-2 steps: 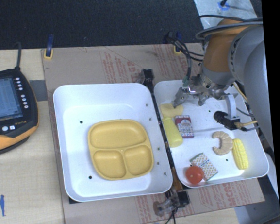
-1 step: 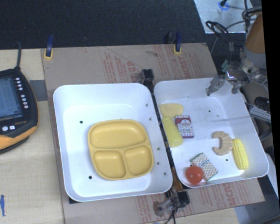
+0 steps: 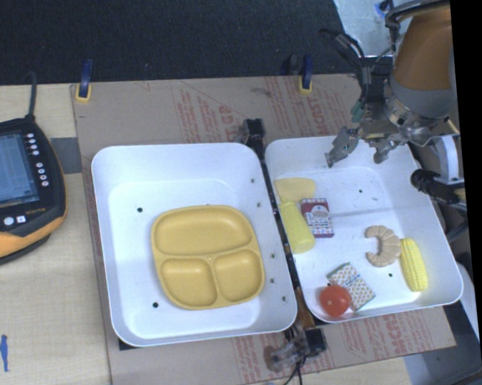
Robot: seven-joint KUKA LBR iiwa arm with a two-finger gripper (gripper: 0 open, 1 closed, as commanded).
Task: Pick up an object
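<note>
Bench: wooden top under a sheet of brown cardboard [image 3: 175, 109], dark floor beyond; two white bins side by side on the cardboard.
Landmark: right bin [image 3: 408, 183]; all places below given from it.
Left of it: left bin [image 3: 123, 240] holding a yellow divided plate [image 3: 206, 255]; further left, a pendant controller [image 3: 10, 189] on the wood.
Inside it, left wall: yellow block [image 3: 296, 216], long axis running front to back along the wall; small red-and-white carton [image 3: 316, 218] touching its right side.
Inside it, front edge: red tomato [image 3: 335, 300] touching a patterned packet [image 3: 352, 283].
Inside it, right side: croissant [image 3: 384, 244], curved, open side facing left; corn cob [image 3: 413, 264] just beside it, long axis front to back, tilted slightly.
Arm: enters over the back right corner of the bin, orange band showing.
Gripper [image 3: 361, 147]: fingers spread wide, nothing between them; hangs above the bare back part of the bin floor, well apart from every item.
Step in hand: judged as approach, no object yet chosen or touched.
Next move: likely travel toward the front of the bin, then descend over one item; for the corn, jaws would need to close across its short width.
Risk: carton and block touch, so a grasp there may catch both.
</note>
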